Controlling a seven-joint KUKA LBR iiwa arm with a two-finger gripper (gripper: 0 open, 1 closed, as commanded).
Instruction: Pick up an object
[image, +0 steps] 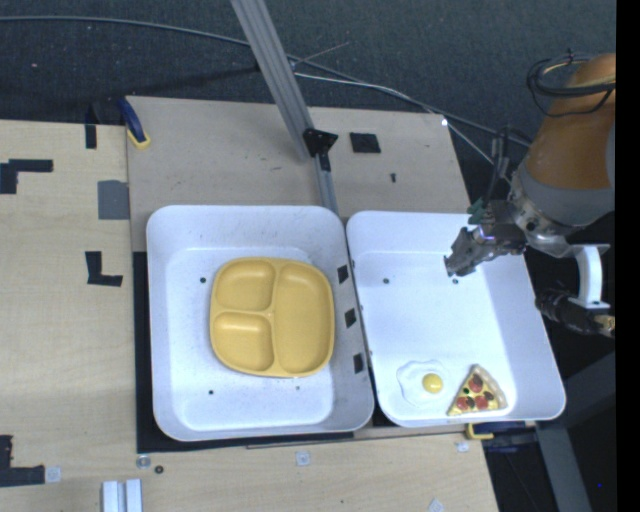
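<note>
The pizza slice (478, 392) (toy) points up and slightly left, beside the fried egg (424, 381). The gripper (463, 261) hovers well apart; whether it is open or closed, I cannot tell.

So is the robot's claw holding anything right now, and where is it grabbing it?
Nothing is held. The gripper hangs over the upper part of the right bin, while the fried egg and pizza slice lie at its near end.

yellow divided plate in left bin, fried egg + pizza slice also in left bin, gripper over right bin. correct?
Not quite. The camera view shows the fried egg and pizza slice in the right bin, at its near edge. The yellow divided plate is in the left bin, and the gripper is over the right bin.
</note>
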